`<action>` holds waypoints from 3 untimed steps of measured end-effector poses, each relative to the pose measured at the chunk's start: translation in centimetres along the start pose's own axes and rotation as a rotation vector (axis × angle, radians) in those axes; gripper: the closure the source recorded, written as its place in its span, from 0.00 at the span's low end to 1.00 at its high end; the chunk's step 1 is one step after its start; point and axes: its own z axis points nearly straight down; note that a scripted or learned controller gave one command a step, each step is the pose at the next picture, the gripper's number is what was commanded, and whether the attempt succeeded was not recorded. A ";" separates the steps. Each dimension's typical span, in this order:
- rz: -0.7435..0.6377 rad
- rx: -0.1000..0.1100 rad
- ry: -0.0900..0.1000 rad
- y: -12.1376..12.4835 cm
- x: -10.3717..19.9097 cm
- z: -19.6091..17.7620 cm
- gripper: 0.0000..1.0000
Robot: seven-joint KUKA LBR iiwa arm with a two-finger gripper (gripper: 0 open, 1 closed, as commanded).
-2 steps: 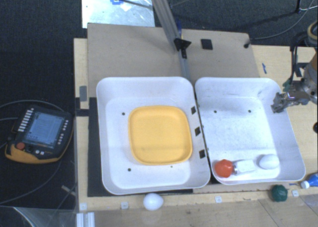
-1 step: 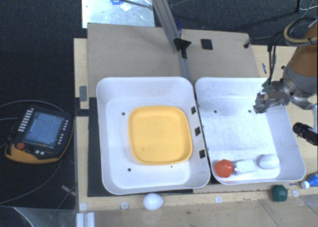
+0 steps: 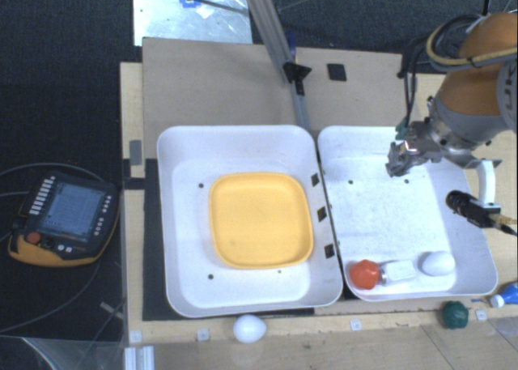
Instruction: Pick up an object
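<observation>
Table, front edge: a white egg (image 3: 249,329) and a green ball (image 3: 454,314) lie on the table (image 3: 218,85) outside both bins. We judge that a stray sweep could roll either one off the edge.
Right bin, near wall: the likeliest things to pick lie in a row against the near wall of the right bin (image 3: 380,214). They are an orange ball (image 3: 364,274), a pale piece (image 3: 396,270) touching it, and a second white egg (image 3: 438,263) just beside.
Risk, crowding: the wall and the close neighbours leave little room. A descent here may strike the rim or push one thing into the next.
Risk, shape: we expect the ball and the egg, both rounded, to roll or slip out under an off-centre squeeze.
Left bin: a yellow plate (image 3: 261,219) lies flat in the middle of the left bin (image 3: 182,198). It is wide and shallow, so we judge that only its rim offers a hold.
Claw: the claw (image 3: 401,162) is over the far part of the right bin, above bare floor and well apart from the row. We judge that closing here would take nothing.
Claw state: we cannot tell whether it is open or closed.
Hard to make out: the pale piece's form is unclear against the white bin. How high the claw is above the bin floor is also uncertain.
</observation>
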 end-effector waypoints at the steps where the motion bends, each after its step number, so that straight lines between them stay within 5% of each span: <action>1: 0.001 0.001 0.000 1.5 5.0 0.5 1.00; 3: 0.001 0.000 0.000 3.3 15.0 -0.5 1.00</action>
